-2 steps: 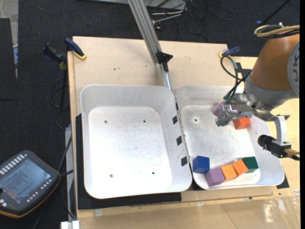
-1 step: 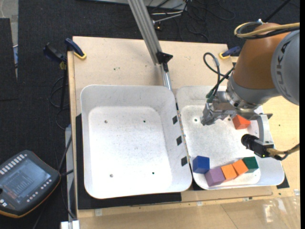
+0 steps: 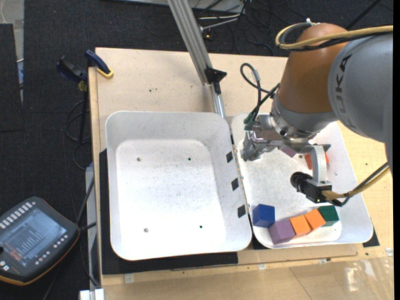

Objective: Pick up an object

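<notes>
A top-down, slanted view of a light wooden bench standing on a black floor. At the far left, on the floor, lies one grey handheld control pendant with an orange rim and a lit screen. Near the bench's back left corner rests one small blue and yellow clamp. One silver metal pole slants down from the top toward the middle of the bench. Two shallow white plastic bins sit side by side, their inner edges touching. The left white bin shows a bare speckled floor. The right white bin holds four small blocks grouped near its front edge: one blue cube standing just left of a touching row made of one purple block, one orange block and one green block. Above this bin hangs the grey robot arm with its orange band, entering from the right. Its two-finger gripper hovers over the back left part of the right bin, well apart from the blocks; whether its fingers are spread or pressed together cannot be told, and nothing is seen between them. A black cylindrical fitting sticks out under the wrist.
</notes>
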Robot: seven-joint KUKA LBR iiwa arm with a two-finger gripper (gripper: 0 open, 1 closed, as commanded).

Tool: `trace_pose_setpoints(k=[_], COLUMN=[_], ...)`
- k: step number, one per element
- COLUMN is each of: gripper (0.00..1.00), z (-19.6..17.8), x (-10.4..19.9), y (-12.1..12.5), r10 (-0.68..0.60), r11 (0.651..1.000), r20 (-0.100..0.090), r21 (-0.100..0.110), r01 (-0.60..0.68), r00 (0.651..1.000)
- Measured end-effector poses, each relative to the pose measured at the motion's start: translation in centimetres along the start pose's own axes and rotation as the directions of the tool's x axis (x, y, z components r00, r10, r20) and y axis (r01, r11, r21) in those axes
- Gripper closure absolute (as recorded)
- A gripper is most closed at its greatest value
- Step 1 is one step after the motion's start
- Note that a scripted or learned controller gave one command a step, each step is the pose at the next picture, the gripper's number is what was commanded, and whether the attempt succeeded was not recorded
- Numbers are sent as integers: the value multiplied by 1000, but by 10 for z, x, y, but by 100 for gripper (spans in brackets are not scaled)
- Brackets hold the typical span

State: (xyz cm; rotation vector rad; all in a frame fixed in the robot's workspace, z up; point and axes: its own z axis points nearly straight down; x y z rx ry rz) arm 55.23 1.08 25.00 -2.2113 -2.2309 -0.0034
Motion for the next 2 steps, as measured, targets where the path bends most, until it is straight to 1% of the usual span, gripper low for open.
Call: trace_pose_setpoints(k=[1,2], gripper=[100,100], z=[18,19], x=[59,78], y=[-4,-5], r10=[0,4], r11=[1000,1000], r20=[0,1], r21=[5,3], r01=[0,-4], r00=[1000,1000])
